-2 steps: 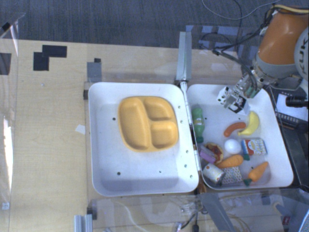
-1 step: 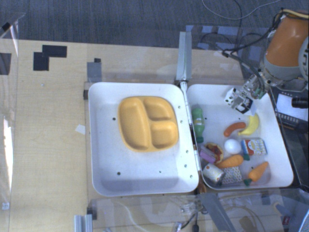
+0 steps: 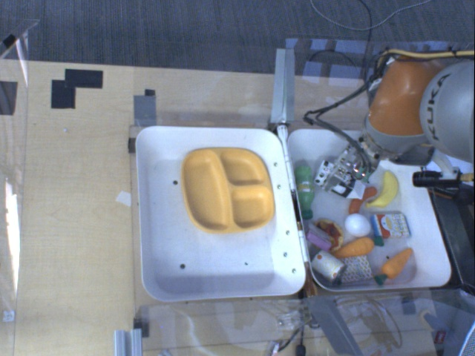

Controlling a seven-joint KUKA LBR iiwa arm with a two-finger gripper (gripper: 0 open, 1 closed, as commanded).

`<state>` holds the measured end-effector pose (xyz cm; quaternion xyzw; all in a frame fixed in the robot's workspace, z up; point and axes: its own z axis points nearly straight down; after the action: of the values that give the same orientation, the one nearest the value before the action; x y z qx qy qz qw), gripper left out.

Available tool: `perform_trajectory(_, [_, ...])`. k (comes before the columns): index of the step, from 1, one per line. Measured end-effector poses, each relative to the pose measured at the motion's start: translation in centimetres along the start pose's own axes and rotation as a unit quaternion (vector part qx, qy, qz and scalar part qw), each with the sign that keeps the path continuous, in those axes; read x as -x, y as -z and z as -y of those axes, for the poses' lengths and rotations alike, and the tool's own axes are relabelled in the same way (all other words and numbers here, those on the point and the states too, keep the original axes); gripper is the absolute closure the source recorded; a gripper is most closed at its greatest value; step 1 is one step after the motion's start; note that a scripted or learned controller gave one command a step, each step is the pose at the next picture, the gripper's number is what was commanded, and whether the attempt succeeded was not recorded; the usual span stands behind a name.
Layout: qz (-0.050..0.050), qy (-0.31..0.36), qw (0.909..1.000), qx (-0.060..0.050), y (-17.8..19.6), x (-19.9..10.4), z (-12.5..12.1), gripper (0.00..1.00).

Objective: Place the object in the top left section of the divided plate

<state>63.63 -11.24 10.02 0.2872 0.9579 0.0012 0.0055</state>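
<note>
One yellow divided plate [image 3: 226,189] lies long axis running left-right

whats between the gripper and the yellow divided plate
In the camera view, a green bottle by the right bin's left wall, then the ridge where both bins meet, lie between the gripper and the divided plate.
</note>
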Motion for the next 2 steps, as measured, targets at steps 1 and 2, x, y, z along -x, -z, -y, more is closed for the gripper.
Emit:
perform_trajectory(1, [0.0, 0.022, 0.9997, 0.001, 8.8, -4.0, -6.4, 1.0])
perform_trajectory(2, [-0.001, 0.021, 0.9998, 0.0, 12.5, -7.7, -12.7, 1.0])
